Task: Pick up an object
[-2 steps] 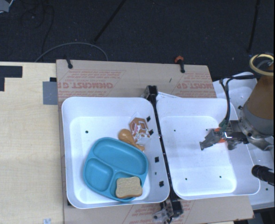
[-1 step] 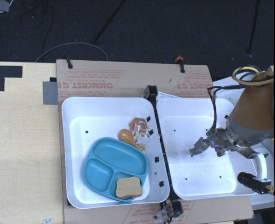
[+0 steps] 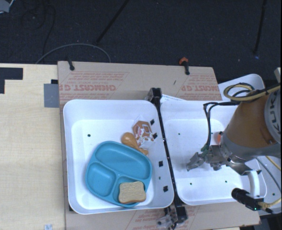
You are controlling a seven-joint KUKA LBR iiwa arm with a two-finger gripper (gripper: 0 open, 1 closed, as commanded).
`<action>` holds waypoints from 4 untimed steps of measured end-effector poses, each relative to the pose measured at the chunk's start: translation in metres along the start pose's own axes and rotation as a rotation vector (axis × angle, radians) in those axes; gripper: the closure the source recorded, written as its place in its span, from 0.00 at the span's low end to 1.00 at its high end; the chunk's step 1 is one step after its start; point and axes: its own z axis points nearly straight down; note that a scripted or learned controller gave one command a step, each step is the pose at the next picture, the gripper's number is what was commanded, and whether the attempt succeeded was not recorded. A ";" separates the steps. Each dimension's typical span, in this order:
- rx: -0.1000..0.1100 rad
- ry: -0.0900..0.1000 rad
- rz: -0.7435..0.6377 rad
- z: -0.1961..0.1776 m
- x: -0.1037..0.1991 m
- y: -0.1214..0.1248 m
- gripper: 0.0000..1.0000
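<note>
The left bin (image 3: 76, 128) holds a blue divided plate (image 3: 113, 169) with a tan slice of toast (image 3: 132, 192) lying in its front right compartment. Just behind the plate lie an orange-tan drumstick-shaped toy (image 3: 131, 141) and a brown and white crinkled packet (image 3: 143, 130), touching each other. My gripper (image 3: 195, 162) hangs low over the middle of the right bin (image 3: 188, 114), pointing left, with nothing visible between its tips. A small orange-red thing (image 3: 218, 137) peeks out from behind the arm's wrist.
A black divider clamp (image 3: 163, 152) runs between the two bins. The arm's orange band (image 3: 248, 123) and black cables (image 3: 208, 123) cover the right bin's right half. Cardboard (image 3: 131, 80) lies under the bins, with a wooden bench top (image 3: 21, 152) to the left.
</note>
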 end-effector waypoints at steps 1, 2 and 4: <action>-0.006 -0.002 0.001 0.047 0.000 0.000 0.00; -0.008 -0.002 0.007 0.034 -0.001 0.001 1.00; -0.012 -0.004 -0.001 -0.076 -0.011 0.013 1.00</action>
